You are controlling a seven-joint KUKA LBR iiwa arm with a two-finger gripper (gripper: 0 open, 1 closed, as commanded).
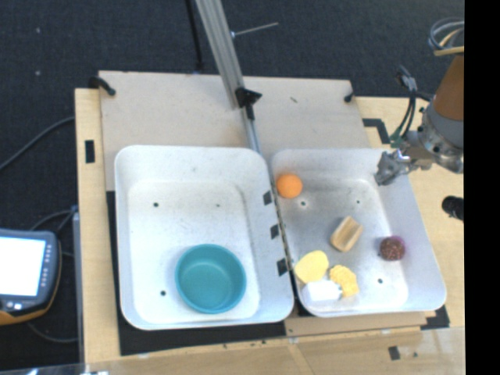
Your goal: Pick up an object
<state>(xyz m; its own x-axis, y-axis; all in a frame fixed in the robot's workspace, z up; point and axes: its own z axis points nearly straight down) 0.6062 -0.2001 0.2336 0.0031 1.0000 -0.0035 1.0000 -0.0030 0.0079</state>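
The right bin [406, 209] holds an orange ball [289, 186] at its far left, a tan block [346, 233] in the middle and a dark red ball [392, 248] to the right. Near its front lie a yellow piece [312, 266], a white block [322, 291] and a second yellow lumpy piece [344, 280]. My gripper [388, 169] hangs over the bin's far right rim, well apart from every object, with nothing seen in it. The left bin [141, 209] holds a teal bowl [209, 278].
A grey metal post [223, 41] slants up from between the bins at the back. A handheld screen [27, 272] sits off the bench's left edge. Dark carpet surrounds the bench.
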